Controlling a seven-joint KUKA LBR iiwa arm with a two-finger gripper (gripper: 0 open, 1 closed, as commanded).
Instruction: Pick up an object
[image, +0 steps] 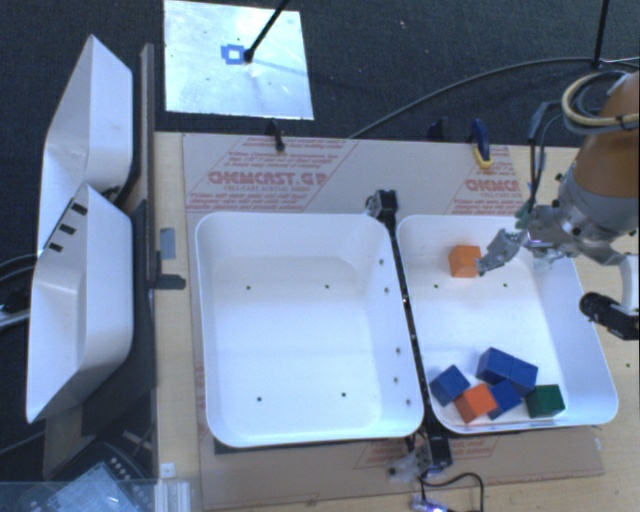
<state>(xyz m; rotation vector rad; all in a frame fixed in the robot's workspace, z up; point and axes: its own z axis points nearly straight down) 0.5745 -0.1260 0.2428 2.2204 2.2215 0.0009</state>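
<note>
The arm (600, 170) is reaching in from the right, its orange band sitting high at the far right edge and its wrist angling down and leftward over the right bin (585, 345). The gripper (497, 252) is hanging low in that bin's far part, its tip pointing left at an orange cube (464, 261) and lying just beside it. Whether the jaws are spread or closed, I cannot tell; nothing is showing between them. At the bin's near end, 5 blocks are clustering together: a small blue block (449, 383), an orange block (477, 401), a big blue block (507, 367), another blue one (506, 396), and a green block (545, 401). The left bin (215, 300) is lying alongside.
</note>
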